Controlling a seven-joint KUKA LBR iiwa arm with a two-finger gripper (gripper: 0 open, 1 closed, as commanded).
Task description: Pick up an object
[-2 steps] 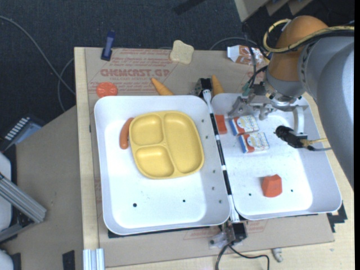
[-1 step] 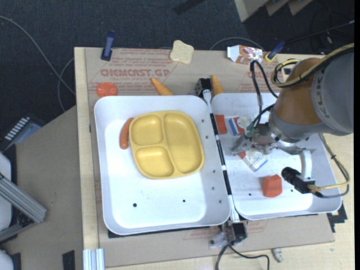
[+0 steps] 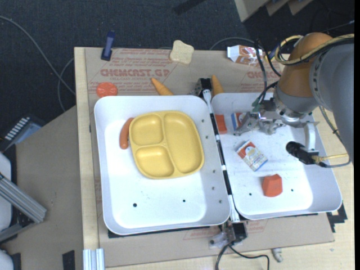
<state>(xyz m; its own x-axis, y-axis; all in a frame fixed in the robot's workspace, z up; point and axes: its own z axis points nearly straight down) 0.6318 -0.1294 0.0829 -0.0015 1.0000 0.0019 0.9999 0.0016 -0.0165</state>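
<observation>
My gripper (image 3: 254, 121) hangs low over the back left part of the right bin (image 3: 315, 198), reaching in from the right. Just left of it lie an orange-red flat piece (image 3: 221, 123) and a small white and blue item (image 3: 236, 118) against the bin's back left corner. A small white and red packet (image 3: 251, 155) lies in front of the gripper, apart from it. An orange-red block (image 3: 272, 185) sits nearer the front of the same bin. Nothing shows between the gripper's jaws from this angle.
The left bin (image 3: 112, 196) holds a yellow divided plate (image 3: 166, 144) with a sausage (image 3: 125, 133) beside it. Behind the bins lie a bread slice (image 3: 181, 51), two carrots (image 3: 161, 87), an orange disc (image 3: 105, 89), a blue item (image 3: 108, 45) and a small carton (image 3: 243, 53).
</observation>
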